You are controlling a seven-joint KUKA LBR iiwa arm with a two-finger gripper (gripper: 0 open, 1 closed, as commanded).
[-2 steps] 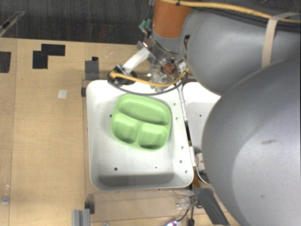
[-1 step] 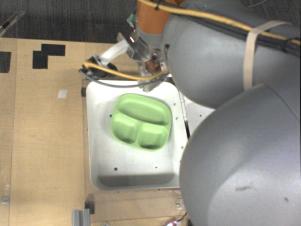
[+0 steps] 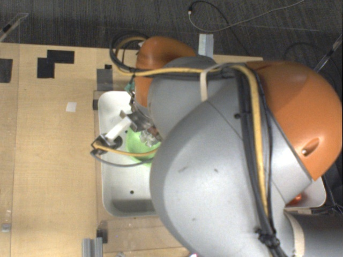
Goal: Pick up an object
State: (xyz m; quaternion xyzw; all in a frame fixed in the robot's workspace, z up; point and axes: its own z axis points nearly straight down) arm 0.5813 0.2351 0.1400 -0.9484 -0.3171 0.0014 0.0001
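The grey arm (image 3: 225, 159) is the nearest thing to the camera. It covers the right part of the white bin (image 3: 115, 197) and everything to the right of this bin. Its orange band (image 3: 300, 116) is high above the right side of the bin.

Below the arm, the gripper (image 3: 140, 126) is low inside the bin, at the upper middle of the part that can be seen. It is dark and small here, and the arm hides part of it, so I cannot tell if it is open or closed on something. A thin yellow cable (image 3: 115, 150) hangs from it in a loop toward the left wall of the bin.

A green object (image 3: 135, 143) lies on the floor of the bin, directly under the gripper and touching it or almost touching it. Its right side is hidden behind the arm. The light wooden bench (image 3: 48, 170) goes on to the left of the bin, and the dark carpet (image 3: 107, 4) lies beyond the far edge of the bin.

I judge that the step in hand is the grasp: the gripper is down at the green object, and the lift is not yet done. The next move calls for a firm closing on the object and then a straight rise out of the bin. The object looks round and smooth, so it could slip out.
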